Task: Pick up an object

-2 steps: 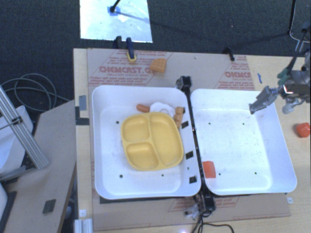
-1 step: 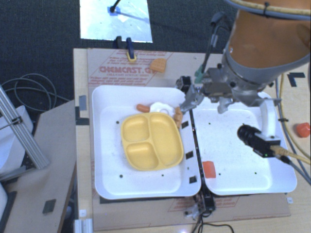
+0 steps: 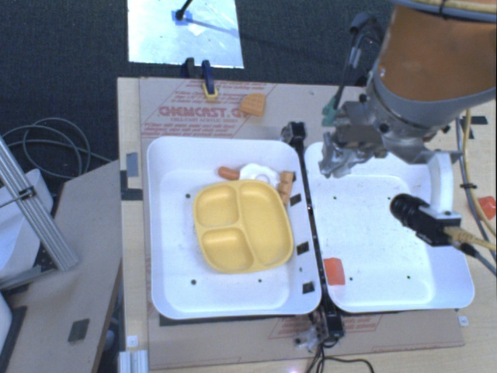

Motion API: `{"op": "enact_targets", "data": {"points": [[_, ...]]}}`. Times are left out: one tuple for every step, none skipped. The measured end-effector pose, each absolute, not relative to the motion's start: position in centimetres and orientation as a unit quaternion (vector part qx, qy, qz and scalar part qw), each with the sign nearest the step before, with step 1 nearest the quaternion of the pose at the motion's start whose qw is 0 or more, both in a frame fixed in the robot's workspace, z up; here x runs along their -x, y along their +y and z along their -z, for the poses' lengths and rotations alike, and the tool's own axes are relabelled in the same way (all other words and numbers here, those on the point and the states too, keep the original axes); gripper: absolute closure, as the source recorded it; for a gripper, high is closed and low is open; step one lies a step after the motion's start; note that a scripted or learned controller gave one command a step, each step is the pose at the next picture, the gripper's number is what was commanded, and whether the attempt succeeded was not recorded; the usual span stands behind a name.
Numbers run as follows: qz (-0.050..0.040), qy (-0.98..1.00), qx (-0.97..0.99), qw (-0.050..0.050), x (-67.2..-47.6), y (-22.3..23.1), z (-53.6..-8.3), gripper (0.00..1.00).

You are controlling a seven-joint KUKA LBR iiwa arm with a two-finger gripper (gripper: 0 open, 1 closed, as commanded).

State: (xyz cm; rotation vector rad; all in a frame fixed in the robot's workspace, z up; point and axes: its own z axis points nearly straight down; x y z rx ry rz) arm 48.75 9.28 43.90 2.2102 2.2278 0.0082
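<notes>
Two shallow white bins sit side by side on the tabletop (image 3: 132,208). The left bin (image 3: 167,286) holds a yellow divided tray (image 3: 241,225), with a small orange sausage-shaped piece (image 3: 228,173), a white item (image 3: 259,174) and a tan block (image 3: 286,183) lying along the tray's far edge. The right bin (image 3: 388,286) holds a small orange-red block (image 3: 333,270) at its near left corner. The arm, with its orange band (image 3: 439,37), reaches in from the right; the hand (image 3: 339,162) hangs over the far left corner of the right bin, and whether its fingers are apart or together cannot be told. A tan waffle-like piece (image 3: 252,105) lies on the board beyond the bins.
</notes>
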Motion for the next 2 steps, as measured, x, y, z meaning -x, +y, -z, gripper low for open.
{"op": "enact_targets", "data": {"points": [[-0.0057,0.706,-0.708,0.004,-48.68,5.14,-53.80,1.00],[-0.0014,0.708,-0.706,0.001,-48.65,5.42,-53.19,0.00]]}}
